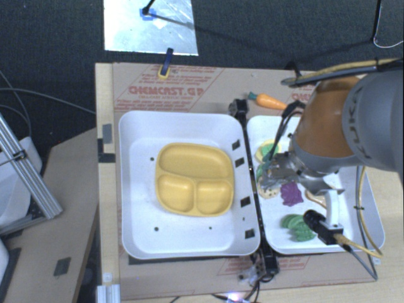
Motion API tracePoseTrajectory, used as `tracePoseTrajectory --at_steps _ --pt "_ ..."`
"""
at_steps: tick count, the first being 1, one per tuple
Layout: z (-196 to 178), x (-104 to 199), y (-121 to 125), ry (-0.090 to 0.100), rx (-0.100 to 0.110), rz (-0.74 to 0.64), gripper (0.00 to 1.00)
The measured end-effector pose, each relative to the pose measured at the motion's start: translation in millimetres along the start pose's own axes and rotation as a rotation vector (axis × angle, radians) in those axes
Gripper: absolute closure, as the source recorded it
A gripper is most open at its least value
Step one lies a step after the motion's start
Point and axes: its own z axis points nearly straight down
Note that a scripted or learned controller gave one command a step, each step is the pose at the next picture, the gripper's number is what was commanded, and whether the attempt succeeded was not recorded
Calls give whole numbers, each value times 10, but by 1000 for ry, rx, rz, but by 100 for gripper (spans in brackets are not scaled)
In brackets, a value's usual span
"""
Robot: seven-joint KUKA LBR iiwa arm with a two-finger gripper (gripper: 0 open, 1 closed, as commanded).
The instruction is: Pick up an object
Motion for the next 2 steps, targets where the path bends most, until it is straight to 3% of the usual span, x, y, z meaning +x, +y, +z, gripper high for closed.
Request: tracePoseTrajectory --at_steps 1,2 --pt "-333 544 -197 -2 8 6 100" --pt "-1393 75 -176 -6 -3 17 100"
